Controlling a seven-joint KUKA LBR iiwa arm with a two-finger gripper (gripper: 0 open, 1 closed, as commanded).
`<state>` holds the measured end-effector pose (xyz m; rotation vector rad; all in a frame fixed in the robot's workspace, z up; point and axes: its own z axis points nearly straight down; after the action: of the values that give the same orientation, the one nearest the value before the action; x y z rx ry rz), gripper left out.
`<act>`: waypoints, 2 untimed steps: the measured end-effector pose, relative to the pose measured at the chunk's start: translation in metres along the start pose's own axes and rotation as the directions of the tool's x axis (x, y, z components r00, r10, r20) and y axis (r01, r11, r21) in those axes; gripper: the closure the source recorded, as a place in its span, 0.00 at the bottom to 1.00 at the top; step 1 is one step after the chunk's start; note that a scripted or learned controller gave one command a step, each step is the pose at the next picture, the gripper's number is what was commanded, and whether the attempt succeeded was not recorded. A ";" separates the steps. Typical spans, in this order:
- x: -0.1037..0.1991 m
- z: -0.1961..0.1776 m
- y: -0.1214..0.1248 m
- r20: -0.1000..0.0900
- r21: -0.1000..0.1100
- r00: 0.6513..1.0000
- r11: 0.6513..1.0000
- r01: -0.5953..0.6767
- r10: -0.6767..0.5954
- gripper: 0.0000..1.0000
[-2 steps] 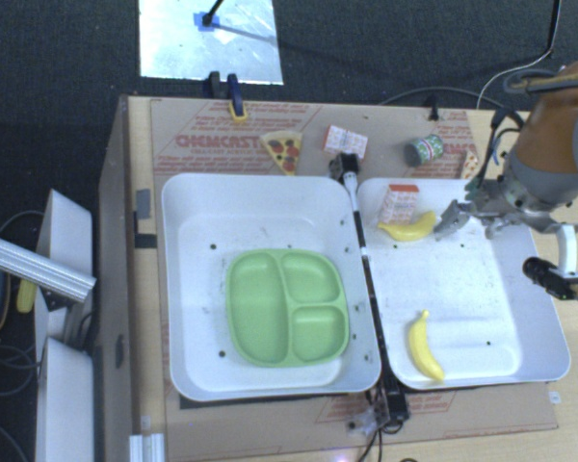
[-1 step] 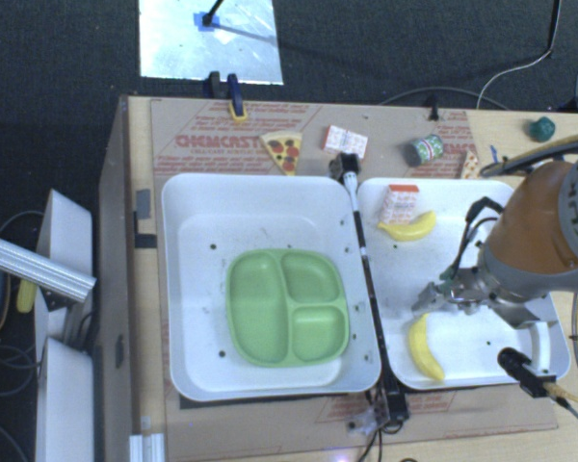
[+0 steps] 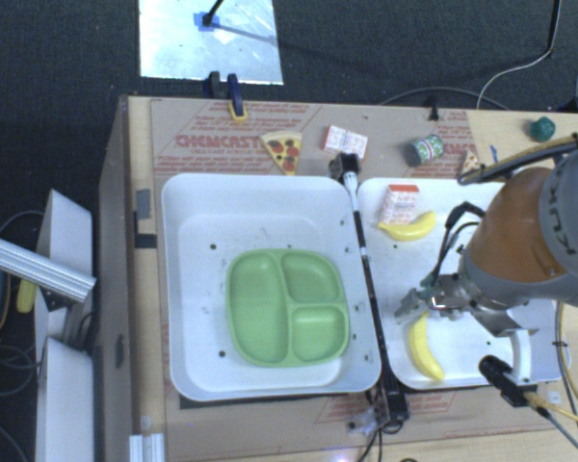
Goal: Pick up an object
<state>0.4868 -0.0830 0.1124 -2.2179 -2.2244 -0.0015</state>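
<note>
In the right bin (image 3: 530, 378) a yellow banana (image 3: 425, 350) lies near the front edge. A second banana (image 3: 409, 226) rests at the back, beside a small white and red carton (image 3: 400, 201). My gripper (image 3: 419, 299) hovers just above the upper end of the front banana, at the bin's left side. Its fingers (image 3: 406, 306) stand open with nothing between them. The grey and orange arm (image 3: 520, 243) hides much of the bin's right half.
The left bin (image 3: 197, 219) holds a green divided plate (image 3: 287, 306). A black divider (image 3: 362, 248) runs between the bins. On the cardboard behind lie a toy pizza slice (image 3: 283, 150), a white packet (image 3: 345, 141) and a small can (image 3: 426, 148).
</note>
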 end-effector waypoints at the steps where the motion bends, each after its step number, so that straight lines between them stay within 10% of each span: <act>1: -0.002 0.028 0.000 0.001 0.000 1.000 1.000 -0.002 0.002 0.00; 2: -0.001 0.018 0.001 -0.001 -0.002 1.000 1.000 0.000 0.000 1.00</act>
<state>0.4876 -0.0845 0.0944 -2.2182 -2.2252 -0.0041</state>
